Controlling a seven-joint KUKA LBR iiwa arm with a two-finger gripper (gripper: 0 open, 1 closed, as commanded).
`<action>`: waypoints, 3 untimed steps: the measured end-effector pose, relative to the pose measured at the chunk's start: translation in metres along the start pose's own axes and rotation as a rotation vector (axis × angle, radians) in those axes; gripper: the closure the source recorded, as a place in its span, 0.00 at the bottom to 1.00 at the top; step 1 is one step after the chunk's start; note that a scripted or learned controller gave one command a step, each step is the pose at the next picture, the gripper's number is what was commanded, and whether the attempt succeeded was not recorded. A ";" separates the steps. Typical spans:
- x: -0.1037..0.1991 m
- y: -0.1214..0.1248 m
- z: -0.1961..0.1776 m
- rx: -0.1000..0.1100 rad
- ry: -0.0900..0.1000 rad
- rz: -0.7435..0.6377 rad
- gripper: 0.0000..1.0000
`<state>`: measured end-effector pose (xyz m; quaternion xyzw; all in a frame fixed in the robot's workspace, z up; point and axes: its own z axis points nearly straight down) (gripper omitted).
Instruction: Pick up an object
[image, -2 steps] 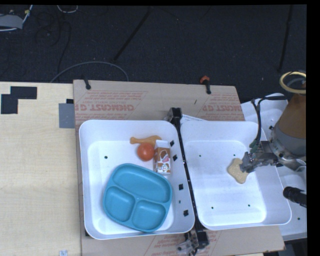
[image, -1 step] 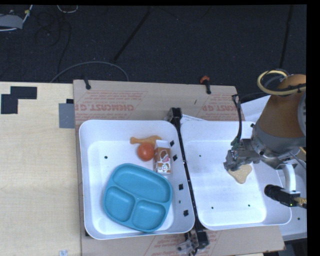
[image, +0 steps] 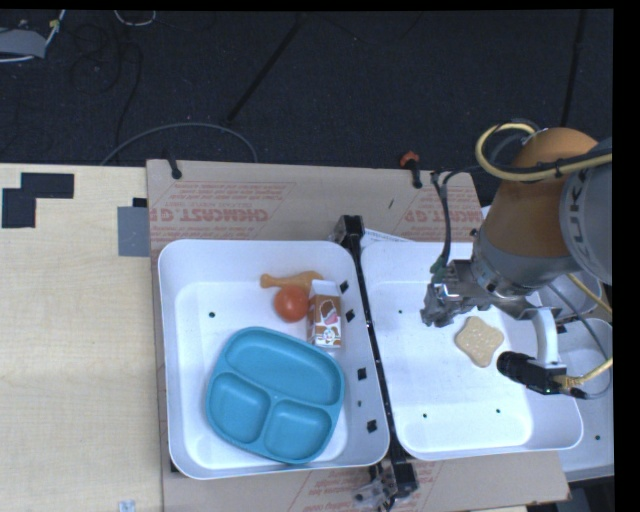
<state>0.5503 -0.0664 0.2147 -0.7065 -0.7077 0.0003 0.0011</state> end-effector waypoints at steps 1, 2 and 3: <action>0.052 0.017 0.008 0.001 0.001 -0.003 1.00; 0.110 0.028 0.008 0.001 0.001 -0.004 1.00; 0.151 0.047 0.003 0.000 0.000 -0.002 1.00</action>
